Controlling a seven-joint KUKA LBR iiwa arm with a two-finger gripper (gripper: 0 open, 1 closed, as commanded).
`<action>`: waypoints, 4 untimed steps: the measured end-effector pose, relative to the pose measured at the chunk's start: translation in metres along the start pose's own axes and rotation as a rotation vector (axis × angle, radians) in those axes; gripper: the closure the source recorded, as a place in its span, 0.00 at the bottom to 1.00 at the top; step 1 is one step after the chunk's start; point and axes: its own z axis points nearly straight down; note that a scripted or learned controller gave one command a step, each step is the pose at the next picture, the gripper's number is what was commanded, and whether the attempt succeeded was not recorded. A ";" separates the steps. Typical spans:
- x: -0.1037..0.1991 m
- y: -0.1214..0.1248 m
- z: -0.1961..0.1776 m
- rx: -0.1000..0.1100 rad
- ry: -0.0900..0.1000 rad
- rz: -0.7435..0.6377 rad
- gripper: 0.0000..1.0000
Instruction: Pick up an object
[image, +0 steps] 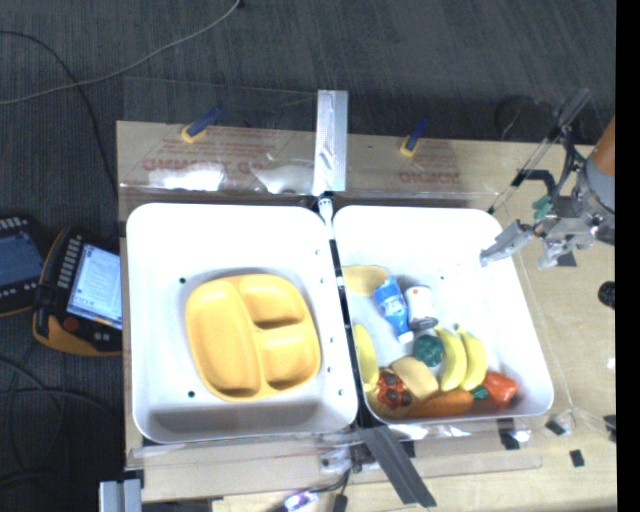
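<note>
The left bin holds a yellow divided tray near its middle, with bare white floor on every side of it. The right bin is bare across its far half. Its near half is crowded: a blue bottle and a small white container stand just behind a green ball, bananas, a carrot and a red pepper packed against the near wall. The gripper hangs over the right bin's far right rim, apart from all of them, its fingers spread and holding nothing.
</note>
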 end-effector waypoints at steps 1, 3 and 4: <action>0.063 0.014 0.040 0.002 0.001 0.320 0.00; 0.106 -0.002 0.104 0.003 0.000 0.267 0.00; 0.063 -0.009 0.147 0.003 -0.001 0.254 0.00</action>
